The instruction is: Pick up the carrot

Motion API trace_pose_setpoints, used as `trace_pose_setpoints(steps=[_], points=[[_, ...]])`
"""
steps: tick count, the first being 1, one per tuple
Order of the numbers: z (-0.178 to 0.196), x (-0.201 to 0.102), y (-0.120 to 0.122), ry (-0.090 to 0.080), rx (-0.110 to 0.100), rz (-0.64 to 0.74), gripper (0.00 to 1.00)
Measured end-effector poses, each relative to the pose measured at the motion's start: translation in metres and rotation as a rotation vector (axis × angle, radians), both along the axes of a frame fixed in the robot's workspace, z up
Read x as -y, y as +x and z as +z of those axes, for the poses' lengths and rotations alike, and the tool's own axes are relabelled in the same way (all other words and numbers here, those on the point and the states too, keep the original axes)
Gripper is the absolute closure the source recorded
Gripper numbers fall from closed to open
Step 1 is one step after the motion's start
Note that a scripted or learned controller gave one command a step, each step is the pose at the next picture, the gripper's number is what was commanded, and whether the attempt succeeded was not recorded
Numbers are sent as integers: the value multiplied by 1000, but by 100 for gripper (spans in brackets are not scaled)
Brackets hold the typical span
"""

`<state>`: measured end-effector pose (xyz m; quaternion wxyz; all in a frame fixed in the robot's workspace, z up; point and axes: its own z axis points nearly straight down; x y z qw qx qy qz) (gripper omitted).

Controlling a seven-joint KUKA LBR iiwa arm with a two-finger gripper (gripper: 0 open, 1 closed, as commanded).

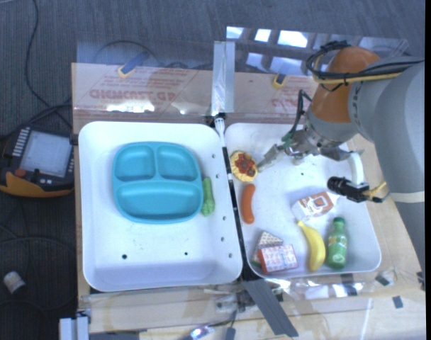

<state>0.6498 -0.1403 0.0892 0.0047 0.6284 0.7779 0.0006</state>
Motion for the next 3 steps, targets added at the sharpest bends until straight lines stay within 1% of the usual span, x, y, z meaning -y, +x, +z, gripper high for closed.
trace_pose_setpoints(steps=[1, 2, 3], points=[[-1, 55, 3, 3, 1, -133, 0], [-1, 55, 3, 3, 1, -133, 0], [5, 74, -59, 14, 9, -135, 0]])
